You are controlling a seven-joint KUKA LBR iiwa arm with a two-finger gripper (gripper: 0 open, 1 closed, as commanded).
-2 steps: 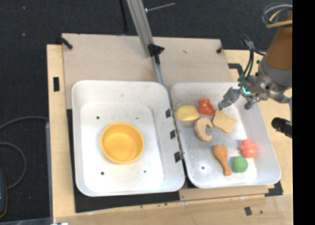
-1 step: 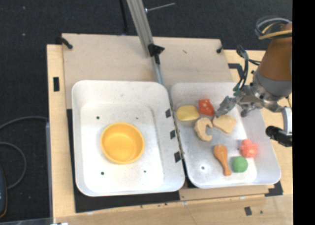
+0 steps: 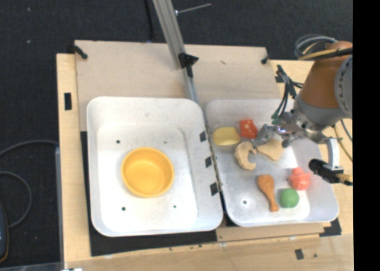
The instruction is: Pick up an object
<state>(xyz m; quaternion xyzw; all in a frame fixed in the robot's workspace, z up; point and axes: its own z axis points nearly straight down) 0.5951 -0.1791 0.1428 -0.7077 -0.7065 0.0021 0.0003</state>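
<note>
Right now I see my gripper (image 3: pixel 266 137) low in the right bin (image 3: pixel 237 216), fingers spread, over the tan bread pieces (image 3: pixel 252 153) beside the yellow lemon-like piece (image 3: pixel 225 136).

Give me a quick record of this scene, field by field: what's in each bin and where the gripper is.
left bin: yellow bowl
right bin: yellow piece, red block, two tan pieces, drumstick, green ball, pink piece
gripper: low over the right bin, by the tan pieces
hold: cannot tell
</note>
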